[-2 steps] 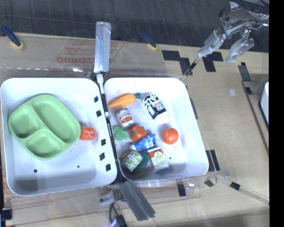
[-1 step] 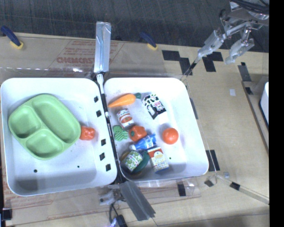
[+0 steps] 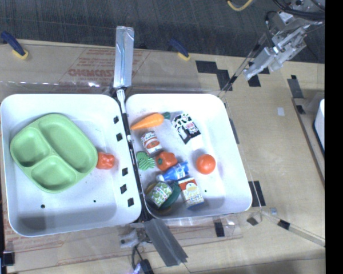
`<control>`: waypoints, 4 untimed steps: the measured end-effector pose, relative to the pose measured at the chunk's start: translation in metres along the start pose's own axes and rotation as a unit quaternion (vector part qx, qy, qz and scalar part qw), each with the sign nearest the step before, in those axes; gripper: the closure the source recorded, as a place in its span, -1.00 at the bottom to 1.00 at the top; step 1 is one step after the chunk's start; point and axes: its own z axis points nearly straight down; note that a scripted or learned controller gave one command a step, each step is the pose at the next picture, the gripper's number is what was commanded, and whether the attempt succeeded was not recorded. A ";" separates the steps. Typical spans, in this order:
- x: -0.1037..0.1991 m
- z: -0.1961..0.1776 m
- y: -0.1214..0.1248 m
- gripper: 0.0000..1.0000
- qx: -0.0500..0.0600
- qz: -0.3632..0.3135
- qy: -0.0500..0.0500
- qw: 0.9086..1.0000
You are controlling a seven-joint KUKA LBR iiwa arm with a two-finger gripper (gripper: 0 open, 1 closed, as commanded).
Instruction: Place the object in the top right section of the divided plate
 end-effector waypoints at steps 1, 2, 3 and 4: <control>-0.011 -0.003 -0.004 -1.00 0.000 -0.219 0.000 0.976; -0.013 -0.001 -0.004 -1.00 0.002 -0.379 0.000 0.925; -0.002 -0.002 -0.001 -1.00 0.002 -0.514 -0.001 0.858; -0.002 -0.002 -0.002 -1.00 0.007 -0.515 0.001 0.857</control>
